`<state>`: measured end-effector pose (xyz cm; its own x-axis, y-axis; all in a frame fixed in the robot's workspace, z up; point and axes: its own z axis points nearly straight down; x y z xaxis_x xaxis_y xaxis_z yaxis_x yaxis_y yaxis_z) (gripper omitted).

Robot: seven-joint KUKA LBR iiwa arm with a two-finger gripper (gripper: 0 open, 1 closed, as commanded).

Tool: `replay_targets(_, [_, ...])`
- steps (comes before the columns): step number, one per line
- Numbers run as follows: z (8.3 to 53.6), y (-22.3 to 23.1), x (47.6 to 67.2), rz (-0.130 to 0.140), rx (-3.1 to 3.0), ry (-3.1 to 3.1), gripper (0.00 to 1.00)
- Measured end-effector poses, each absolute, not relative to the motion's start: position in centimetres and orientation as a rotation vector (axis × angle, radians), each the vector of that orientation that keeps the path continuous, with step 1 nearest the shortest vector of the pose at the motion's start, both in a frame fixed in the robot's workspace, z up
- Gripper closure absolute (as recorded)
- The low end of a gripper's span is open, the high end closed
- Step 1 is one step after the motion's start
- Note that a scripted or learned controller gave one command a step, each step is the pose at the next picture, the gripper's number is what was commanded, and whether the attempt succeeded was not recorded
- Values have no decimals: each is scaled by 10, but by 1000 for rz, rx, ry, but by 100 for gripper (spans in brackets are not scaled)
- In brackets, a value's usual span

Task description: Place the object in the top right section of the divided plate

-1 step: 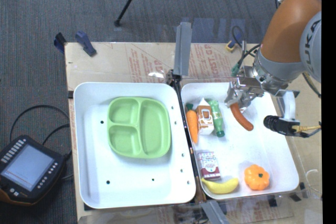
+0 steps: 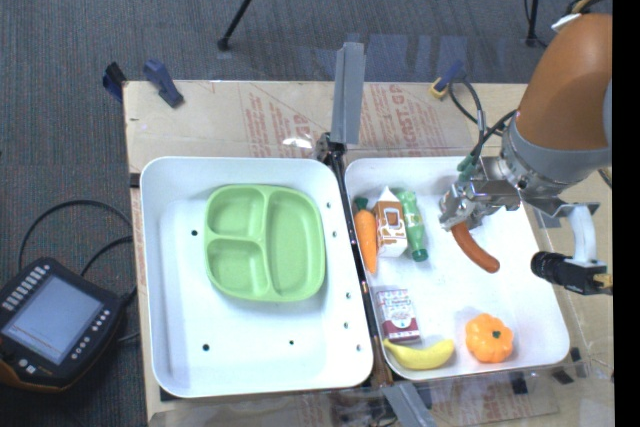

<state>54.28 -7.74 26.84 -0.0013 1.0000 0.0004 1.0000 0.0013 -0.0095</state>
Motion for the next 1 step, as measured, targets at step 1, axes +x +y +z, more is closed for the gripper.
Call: replay_targets(1, [233, -72, 529, 8, -1855, -2525, 100])
